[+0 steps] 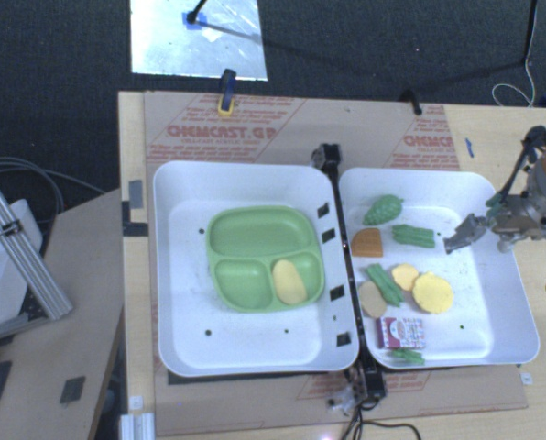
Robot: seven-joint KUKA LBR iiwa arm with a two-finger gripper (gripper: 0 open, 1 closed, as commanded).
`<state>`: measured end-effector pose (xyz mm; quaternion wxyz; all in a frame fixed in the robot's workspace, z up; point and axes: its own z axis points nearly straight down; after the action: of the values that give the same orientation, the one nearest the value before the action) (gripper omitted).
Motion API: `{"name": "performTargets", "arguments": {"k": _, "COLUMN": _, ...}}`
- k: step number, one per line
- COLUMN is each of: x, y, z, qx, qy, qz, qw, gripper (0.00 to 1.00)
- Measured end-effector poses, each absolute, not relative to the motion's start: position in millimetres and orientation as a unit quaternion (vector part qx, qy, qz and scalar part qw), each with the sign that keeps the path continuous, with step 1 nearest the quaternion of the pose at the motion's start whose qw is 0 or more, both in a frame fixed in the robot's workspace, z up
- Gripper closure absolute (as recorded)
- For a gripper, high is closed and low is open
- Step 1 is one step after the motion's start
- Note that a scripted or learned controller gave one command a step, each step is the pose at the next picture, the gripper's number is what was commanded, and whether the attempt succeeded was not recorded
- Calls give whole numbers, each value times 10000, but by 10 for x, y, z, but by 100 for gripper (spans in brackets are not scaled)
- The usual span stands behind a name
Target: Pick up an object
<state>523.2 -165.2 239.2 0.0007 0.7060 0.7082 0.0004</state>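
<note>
The right bin (493, 337) holds several toy foods: a leafy green piece (383, 210), a green bean pod (413, 236), an orange bread slice (367, 242), a long green pod (383, 282), a small yellow disc (404, 276), a larger yellow disc (432, 293), a tan piece (373, 298) and a red-and-white packet (402, 333). My gripper (458, 238) hangs over the right bin's upper right part, just right of the bean pod and above the larger yellow disc. Nothing is seen held in it.
The left bin (181, 337) holds a green divided tray (259, 236) with a yellow oblong piece (289, 280) in its lower right compartment. A black divider (339, 264) runs between the bins. The arm's grey wrist (529, 214) crosses the right bin's right rim.
</note>
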Motion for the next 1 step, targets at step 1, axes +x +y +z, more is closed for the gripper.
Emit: {"name": "performTargets", "arguments": {"k": 1, "x": 5006, "y": -1509, "z": 1868, "qx": 7064, "qy": 7078, "qz": -6, "qw": -18, "gripper": 0}}
